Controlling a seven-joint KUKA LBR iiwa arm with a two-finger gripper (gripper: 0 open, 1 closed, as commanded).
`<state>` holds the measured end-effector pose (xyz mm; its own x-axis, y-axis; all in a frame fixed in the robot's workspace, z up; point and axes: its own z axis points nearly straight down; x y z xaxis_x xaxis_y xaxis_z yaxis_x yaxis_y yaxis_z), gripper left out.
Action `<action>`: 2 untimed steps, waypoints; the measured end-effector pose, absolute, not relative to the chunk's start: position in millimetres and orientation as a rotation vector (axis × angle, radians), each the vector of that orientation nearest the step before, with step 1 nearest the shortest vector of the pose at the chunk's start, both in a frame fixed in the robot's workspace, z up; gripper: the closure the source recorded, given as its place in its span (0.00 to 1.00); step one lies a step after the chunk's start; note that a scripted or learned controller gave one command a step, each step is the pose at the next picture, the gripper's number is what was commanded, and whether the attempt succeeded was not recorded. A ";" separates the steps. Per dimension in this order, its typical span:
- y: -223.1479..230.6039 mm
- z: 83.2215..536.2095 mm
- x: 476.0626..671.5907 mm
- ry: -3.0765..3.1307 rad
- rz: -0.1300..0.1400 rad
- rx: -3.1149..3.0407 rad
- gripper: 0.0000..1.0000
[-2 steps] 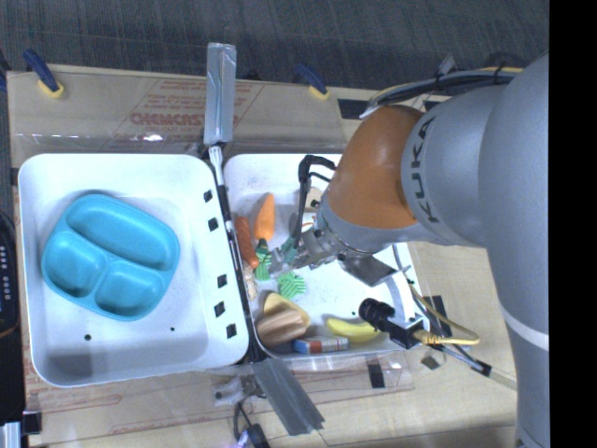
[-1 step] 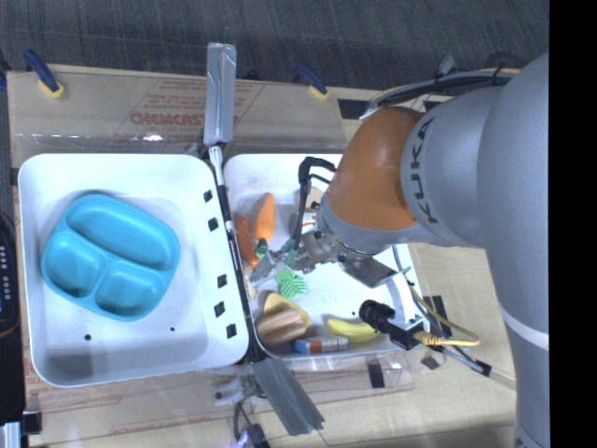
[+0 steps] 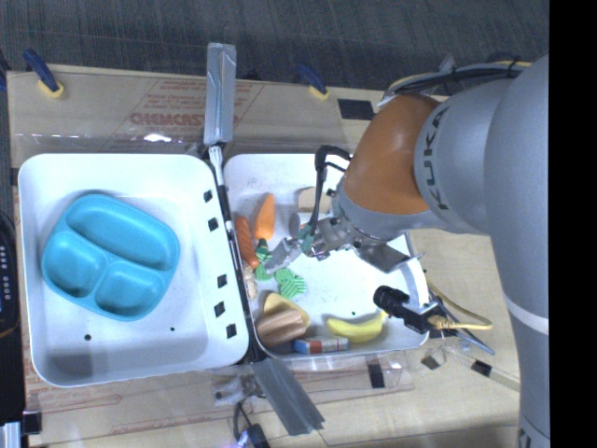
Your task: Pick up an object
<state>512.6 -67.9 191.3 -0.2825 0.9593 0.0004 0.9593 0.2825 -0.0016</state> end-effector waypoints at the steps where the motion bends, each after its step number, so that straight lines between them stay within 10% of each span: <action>1: -77.1 191.2 566.6 -2.560 0.002 -1.817 0.00; 2: -52.8 191.0 549.9 -2.522 0.002 -1.865 0.00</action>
<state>549.9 -52.8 191.0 -0.2931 0.9561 0.0028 0.9561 0.2931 -0.0039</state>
